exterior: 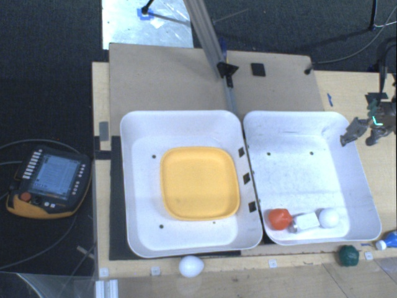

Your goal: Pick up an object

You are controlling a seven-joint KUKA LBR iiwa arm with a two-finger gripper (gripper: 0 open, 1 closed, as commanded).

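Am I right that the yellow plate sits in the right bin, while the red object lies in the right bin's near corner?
Not quite: the camera view shows the yellow plate in the left bin. The red object does lie in the right bin's near corner.

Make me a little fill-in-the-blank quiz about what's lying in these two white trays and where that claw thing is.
1. The yellow plate lies in the ____ bin.
2. The red object lies in the right bin, near its ____ edge.
3. The white egg on the bench lies ____ both bins.
4. The gripper hovers at the right bin's ____ edge.

Missing words: left; front; outside; right
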